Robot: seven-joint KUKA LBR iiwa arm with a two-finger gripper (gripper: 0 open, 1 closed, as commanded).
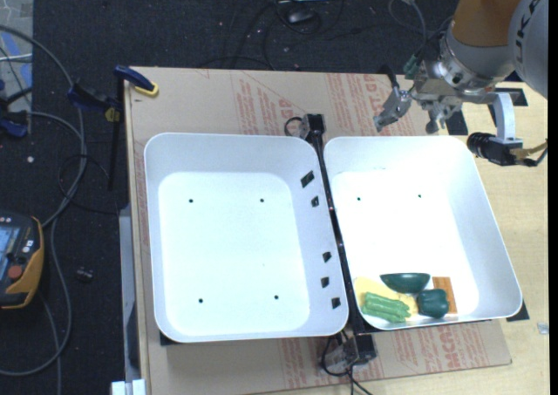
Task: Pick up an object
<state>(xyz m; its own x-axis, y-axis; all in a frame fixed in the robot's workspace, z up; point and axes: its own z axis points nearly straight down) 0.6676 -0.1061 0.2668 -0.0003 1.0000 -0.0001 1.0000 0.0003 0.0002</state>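
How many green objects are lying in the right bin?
3, all at the near edge of the right bin: a light green ridged piece, a dark green bowl-like piece behind it, and a dark green chunk to the right. Smaller ones could be hidden beneath.

The gripper [411,112] is silvery grey metal under a grey wrist with an orange band [488,1]. Below it the right bin [488,210] is plain white, as is the left bin [174,175] off to its lower left. Far below the gripper, in the right bin's near corner, lie a dark green bowl-like piece [405,281], a lighter green knobbly thing [384,307], a teal green lump [432,303], a pale yellow scrap [370,287] and an orange-brown block [445,284]. The bench [227,105] is tan cardboard with red print
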